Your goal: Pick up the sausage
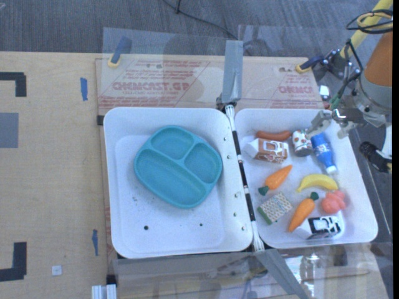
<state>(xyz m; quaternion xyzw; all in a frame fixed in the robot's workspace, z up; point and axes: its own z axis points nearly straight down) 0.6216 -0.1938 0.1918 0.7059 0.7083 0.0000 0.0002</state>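
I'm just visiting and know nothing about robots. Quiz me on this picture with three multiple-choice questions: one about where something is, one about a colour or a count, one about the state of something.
1. Where does the sausage lie?
A. on the divided plate
B. in the right bin, along its far edge
C. on the wooden bench

2. What colour is the divided plate?
A. teal
B. red
C. yellow

3. How does the blue bottle stand?
A. upright
B. upside down on the plate
C. lying on its side

Answers:
1 B: the sausage lies near the top of the right bin, just behind the small carton.
2 A: the plate in the left bin is teal.
3 C: the bottle lies flat on the bin floor.
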